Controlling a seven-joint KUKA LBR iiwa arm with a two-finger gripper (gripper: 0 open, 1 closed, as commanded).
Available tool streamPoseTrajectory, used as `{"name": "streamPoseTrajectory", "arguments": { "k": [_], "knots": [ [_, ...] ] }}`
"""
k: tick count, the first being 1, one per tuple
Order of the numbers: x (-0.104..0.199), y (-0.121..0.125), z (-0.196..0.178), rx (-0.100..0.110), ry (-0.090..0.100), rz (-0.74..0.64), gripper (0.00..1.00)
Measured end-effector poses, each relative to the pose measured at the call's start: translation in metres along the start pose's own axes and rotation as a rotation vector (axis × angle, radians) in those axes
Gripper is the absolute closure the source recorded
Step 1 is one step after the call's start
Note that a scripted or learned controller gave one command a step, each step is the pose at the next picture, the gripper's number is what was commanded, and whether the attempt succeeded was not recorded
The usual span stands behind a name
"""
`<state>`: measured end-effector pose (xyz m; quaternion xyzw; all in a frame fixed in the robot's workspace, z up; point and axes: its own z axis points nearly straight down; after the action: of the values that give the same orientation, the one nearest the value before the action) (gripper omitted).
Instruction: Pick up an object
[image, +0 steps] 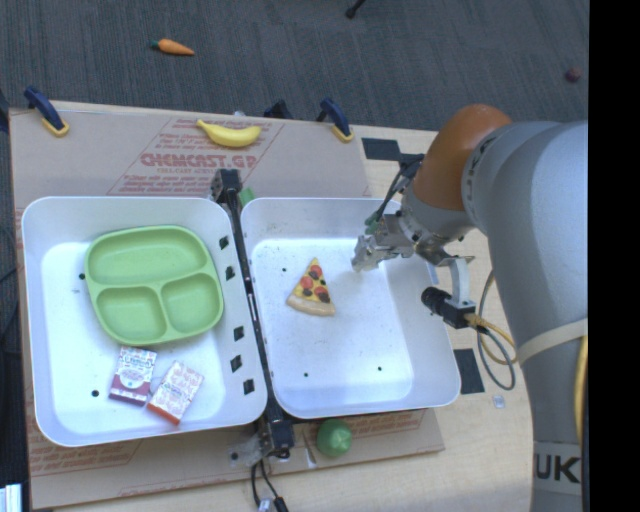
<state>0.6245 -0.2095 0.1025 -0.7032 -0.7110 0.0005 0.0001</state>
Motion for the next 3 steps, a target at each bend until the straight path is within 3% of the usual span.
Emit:
{"name": "streamPoseTrajectory", "arguments": {
  "k": [1, 3],
  "knots": [
    [0.0, 0.0, 0.0, 0.0, 0.0, 0.0, 0.0],
    [-0.001, -0.044, 0.0, 0.003, 0.0, 0.005, 0.0]
  ]
}}
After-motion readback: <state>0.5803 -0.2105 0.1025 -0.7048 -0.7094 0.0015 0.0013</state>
